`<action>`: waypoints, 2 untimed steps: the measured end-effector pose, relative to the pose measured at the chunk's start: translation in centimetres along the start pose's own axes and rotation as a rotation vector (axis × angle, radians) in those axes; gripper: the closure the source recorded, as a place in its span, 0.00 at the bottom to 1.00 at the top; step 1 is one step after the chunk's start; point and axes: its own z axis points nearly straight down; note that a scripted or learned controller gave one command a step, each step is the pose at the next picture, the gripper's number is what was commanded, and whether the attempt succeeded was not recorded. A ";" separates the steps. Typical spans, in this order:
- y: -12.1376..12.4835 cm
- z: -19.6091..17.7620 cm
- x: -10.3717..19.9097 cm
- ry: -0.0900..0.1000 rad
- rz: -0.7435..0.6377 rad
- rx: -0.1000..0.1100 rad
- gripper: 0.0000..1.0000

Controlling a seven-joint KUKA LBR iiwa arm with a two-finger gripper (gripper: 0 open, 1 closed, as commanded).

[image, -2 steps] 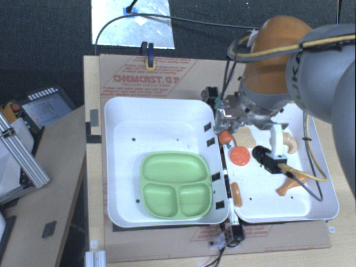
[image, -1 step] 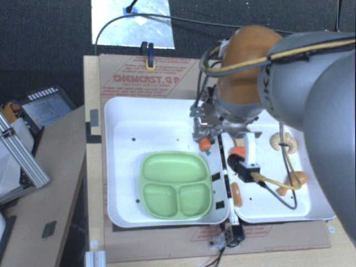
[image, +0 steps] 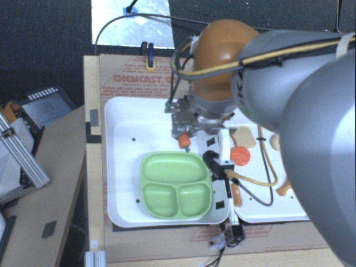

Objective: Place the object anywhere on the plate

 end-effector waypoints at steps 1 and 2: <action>-0.8 -0.2 0.0 -0.002 0.004 0.002 1.00; -0.8 -0.2 0.0 -0.002 0.005 0.002 0.00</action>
